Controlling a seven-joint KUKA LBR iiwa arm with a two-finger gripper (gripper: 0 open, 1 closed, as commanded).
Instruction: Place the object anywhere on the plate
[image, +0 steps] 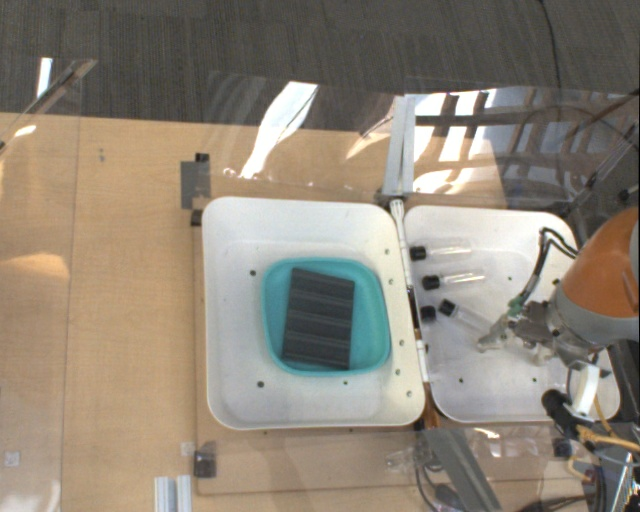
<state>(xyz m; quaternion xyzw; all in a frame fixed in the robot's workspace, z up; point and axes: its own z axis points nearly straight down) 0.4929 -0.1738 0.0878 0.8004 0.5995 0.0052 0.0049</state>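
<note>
- Over in the left bin (230, 390), a teal plate (372, 345) sits roughly in the middle, square with rounded corners.
- And the object (319, 319) is on it: a dark grey ribbed block, lying flat on the plate, a shade tilted, and well inside the plate's rim on all sides.
- Teal shows all round the block, with the widest strip on the right.
- Across to the right bin (470, 395): three clear tubes with black caps lie near its left wall, one (440, 250) at the top, one (452, 279) in the middle, one (455, 313) lowest, caps pointing left.
- The arm (605, 285) comes in from the right, orange band showing, hanging over the right bin's right side.
- The gripper (497, 335) points left, low over the right bin, near the lowest tube, well apart from the plate.
- Whether its fingers are open or closed, I cannot tell; the tips blur into the white floor.
- Both bins rest side by side on the pale wooden table (100, 300), touching along the middle.
</note>
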